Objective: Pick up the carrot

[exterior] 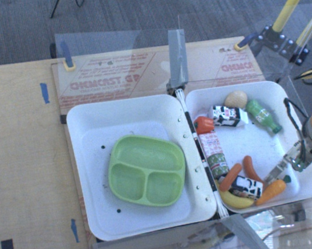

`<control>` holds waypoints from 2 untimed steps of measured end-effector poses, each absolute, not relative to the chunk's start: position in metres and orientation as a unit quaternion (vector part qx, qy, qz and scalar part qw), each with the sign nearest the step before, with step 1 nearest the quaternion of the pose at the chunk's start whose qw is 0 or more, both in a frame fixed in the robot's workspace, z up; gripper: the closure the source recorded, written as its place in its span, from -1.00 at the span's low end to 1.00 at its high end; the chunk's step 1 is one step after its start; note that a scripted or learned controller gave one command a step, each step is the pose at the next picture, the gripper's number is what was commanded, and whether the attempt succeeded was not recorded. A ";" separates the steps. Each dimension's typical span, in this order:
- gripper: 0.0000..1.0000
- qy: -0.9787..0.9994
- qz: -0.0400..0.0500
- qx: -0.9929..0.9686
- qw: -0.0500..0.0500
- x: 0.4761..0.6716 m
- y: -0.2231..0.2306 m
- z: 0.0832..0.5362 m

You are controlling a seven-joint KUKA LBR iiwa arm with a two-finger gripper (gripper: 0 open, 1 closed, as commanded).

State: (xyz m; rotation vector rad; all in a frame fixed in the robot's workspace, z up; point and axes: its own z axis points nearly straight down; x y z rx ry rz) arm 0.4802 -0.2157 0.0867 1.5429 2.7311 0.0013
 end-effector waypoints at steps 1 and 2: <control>-1.00 0.824 0.000 0.566 0.002 0.480 -0.224 0.151; -1.00 0.824 0.000 0.566 0.002 0.480 -0.224 0.151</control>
